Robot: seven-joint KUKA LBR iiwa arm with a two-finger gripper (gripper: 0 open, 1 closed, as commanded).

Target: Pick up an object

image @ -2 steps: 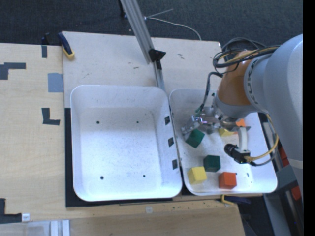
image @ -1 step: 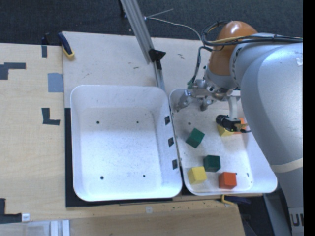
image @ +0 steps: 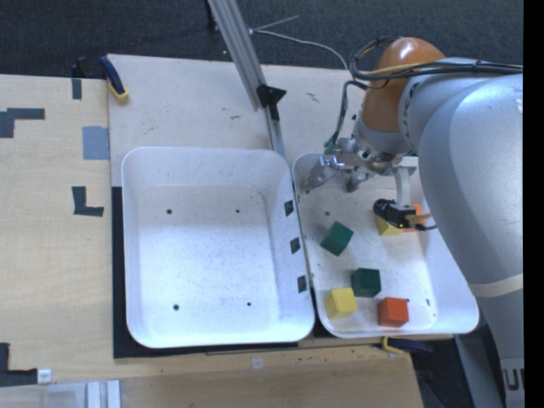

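While the pincer [image: 331, 180] hangs wide and empty over the 11 o'clock corner of the right bin [image: 416, 266], a green cube [image: 337, 238] lies at its 6 o'clock. Nearer the bin's 6 o'clock edge sit a dark green cube [image: 366, 281], a yellow cube [image: 342, 302] and an orange cube [image: 393, 311].

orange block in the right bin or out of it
In. The orange block rests on the right bin floor, inside its rim, near the dark green block.
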